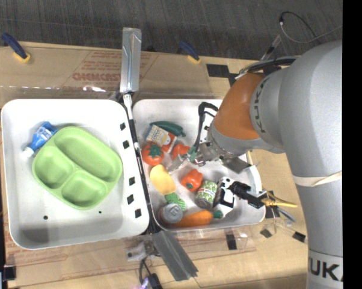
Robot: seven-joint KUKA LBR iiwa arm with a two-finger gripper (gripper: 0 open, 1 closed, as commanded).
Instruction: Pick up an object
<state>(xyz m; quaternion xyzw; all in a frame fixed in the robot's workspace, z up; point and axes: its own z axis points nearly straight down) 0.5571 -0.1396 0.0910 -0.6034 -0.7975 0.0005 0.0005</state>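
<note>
Grey and orange, my arm reaches in from three o'clock and hangs over the right bin, its wrist low above the clutter. The gripper sits near the bin's centre, beside a small red piece. I cannot tell whether anything is caught in it; the wrist hides too much.

Toy food crowds that bin. At ten o'clock from the gripper lies a green-topped packet. At nine o'clock is a red tomato. At seven o'clock lies a yellow fruit. An orange pepper sits just below the gripper at six o'clock, with a green-labelled can beside it. A carrot lies along the near wall.

The left bin holds a green divided plate, with a blue and white item touching its rim at ten o'clock.

To do this step well, I judge the orange pepper or the red piece the closest targets. I would come straight down on one item only, keep clear of its neighbours, close firmly, and lift slowly enough to confirm the hold.
</note>
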